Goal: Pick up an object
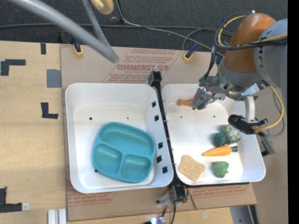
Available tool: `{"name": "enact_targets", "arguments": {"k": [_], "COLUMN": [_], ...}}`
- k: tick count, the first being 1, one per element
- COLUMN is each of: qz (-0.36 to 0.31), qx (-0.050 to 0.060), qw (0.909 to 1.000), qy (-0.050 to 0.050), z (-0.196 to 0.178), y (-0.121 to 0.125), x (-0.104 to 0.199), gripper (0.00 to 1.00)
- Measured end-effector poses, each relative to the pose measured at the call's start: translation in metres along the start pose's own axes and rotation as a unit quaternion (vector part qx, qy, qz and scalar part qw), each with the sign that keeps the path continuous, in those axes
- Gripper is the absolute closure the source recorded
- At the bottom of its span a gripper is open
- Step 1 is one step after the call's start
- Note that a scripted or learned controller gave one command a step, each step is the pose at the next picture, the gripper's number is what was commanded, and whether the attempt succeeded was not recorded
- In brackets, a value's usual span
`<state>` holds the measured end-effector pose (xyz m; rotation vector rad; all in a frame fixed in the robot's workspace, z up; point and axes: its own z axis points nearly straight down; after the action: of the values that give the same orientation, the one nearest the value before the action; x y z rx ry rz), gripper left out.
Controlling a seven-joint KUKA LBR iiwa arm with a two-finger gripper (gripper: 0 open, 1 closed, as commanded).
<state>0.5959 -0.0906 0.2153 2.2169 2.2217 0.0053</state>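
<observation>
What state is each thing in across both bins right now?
Pincer: low over the right bin's far edge, at a small orange-brown item.
Orange-brown item: lying on the bin floor; grip unclear.
Blue tray: flat in the left bin.
Carrot: lying on its side.
Bread slice: flat.
Green pepper: resting loose.

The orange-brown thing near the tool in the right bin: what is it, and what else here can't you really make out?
- Orange-brown object: camera view, its right end is hidden behind the tool, so its kind is unclear.
- Tool: dark and small, whether it holds that object cannot be told.
- Dark green lumpy item: partly covered by a black part of the arm.
- Arm: cut off by the right edge.
</observation>
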Motion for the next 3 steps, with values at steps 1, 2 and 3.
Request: {"name": "enact_targets", "arguments": {"k": [1,2,3], "qz": [0.0,-0.001,-0.002], "qx": [0.0,0.003,0.003], "qw": [1.0,1.0,1.0], "qy": [0.0,0.0,0.0], "z": [-0.06,-0.041,-0.028], "y": [0.008,0.013,0.013], "x": [0.003,0.053,0.114], "gripper": [1.0,1.0,1.0]}}
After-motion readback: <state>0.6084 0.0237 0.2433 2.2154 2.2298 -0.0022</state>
